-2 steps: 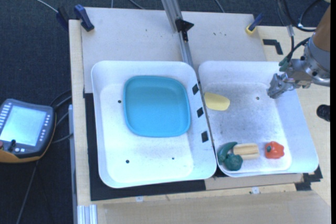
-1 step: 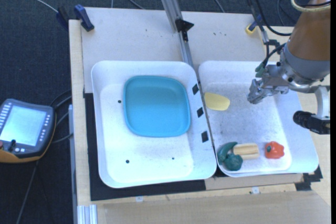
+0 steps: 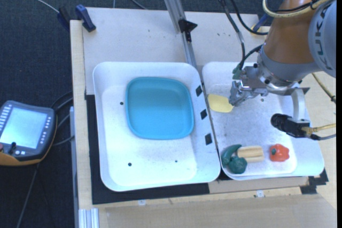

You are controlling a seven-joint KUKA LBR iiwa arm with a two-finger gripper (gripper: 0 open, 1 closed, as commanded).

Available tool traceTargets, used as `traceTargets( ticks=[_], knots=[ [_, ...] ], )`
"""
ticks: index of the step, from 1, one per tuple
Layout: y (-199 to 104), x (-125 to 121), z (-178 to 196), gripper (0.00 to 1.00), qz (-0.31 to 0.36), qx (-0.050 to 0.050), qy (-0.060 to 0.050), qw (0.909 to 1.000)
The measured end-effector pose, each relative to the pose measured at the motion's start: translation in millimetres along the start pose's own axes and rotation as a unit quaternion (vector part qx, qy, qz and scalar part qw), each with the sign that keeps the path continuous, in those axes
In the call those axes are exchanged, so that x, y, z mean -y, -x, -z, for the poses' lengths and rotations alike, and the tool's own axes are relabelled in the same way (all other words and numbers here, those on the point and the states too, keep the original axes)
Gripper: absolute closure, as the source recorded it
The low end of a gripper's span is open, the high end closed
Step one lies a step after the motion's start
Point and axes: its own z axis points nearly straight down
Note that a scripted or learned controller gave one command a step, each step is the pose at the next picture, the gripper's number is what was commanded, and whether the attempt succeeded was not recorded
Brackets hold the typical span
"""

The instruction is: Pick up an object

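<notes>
Two shallow white bins (image 3: 107, 168) sit side by side — the two-finger gripper (image 3: 236, 97) hangs low in the right one, just beside a flat pale-yellow piece (image 3: 219, 103) by the bin's left wall; whether its fingers grip it, I cannot tell.

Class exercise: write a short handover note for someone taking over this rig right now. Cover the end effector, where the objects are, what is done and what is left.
End effector: low in the right bin, beside the yellow piece near the bin's left wall; whether it grips anything cannot be told.
Objects: green toy, tan block and red toy lie along the right bin's near edge. A blue plate lies in the left bin.
Done: no object visibly lifted.
Left: secure a grasp, probably on the yellow piece, and lift it.
</notes>
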Motion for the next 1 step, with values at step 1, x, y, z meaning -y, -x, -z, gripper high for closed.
traceTargets(
  ticks=[1],
  knots=[
    [-52.6, 1.9, -11.6, 1.0, 0.0, 0.0, 0.0, 1.0]
  ],
)
